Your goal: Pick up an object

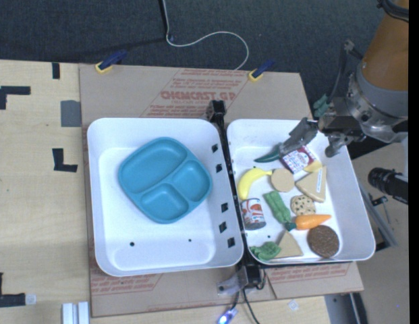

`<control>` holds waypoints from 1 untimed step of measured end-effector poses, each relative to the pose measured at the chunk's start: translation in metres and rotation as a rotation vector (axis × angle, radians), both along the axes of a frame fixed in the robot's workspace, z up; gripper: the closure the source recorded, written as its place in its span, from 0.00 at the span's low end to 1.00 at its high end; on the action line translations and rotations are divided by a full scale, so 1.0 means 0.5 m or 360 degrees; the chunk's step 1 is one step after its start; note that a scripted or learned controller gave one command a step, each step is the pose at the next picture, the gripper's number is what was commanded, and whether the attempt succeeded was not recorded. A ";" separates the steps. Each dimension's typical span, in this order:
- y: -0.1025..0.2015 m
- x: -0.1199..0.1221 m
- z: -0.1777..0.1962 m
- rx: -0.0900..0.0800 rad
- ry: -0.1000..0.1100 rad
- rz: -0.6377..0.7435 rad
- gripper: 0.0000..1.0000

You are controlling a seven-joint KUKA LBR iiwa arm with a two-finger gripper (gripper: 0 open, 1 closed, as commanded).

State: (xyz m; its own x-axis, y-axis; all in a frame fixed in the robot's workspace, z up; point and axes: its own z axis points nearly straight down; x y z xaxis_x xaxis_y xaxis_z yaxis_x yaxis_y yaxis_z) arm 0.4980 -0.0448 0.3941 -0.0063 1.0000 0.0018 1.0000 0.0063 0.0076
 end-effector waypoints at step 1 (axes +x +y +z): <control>-0.004 0.004 0.008 -0.0004 0.0014 -0.0006 1.00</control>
